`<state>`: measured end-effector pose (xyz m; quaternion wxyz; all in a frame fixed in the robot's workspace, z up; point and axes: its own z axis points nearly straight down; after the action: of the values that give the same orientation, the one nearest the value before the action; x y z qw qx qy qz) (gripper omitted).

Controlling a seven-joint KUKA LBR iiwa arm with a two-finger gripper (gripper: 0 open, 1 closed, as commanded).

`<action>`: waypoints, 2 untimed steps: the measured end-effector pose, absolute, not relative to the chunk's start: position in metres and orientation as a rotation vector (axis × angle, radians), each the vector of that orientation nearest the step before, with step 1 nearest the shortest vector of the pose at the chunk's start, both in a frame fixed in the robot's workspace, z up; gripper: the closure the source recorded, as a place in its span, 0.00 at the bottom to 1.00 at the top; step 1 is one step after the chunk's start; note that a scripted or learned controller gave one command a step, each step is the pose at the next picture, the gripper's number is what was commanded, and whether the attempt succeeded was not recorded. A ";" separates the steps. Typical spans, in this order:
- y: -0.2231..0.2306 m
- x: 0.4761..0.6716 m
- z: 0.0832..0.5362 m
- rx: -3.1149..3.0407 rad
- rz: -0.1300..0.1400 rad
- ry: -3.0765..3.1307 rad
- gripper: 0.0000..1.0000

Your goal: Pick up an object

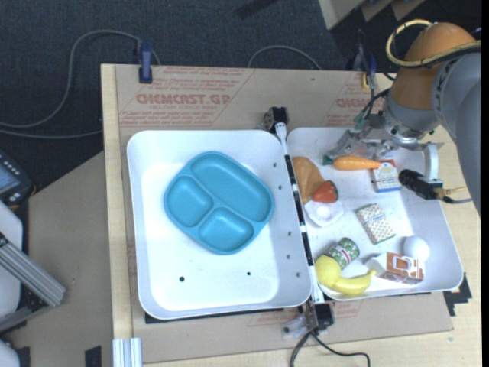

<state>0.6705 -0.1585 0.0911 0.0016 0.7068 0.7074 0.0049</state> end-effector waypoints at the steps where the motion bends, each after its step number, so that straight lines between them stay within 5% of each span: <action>1: -0.157 0.672 0.104 2.210 0.020 2.218 1.00; 2: -0.157 0.672 0.102 2.211 0.018 2.219 0.00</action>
<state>0.6718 -0.1571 0.1024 0.0044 0.7058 0.7084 0.0057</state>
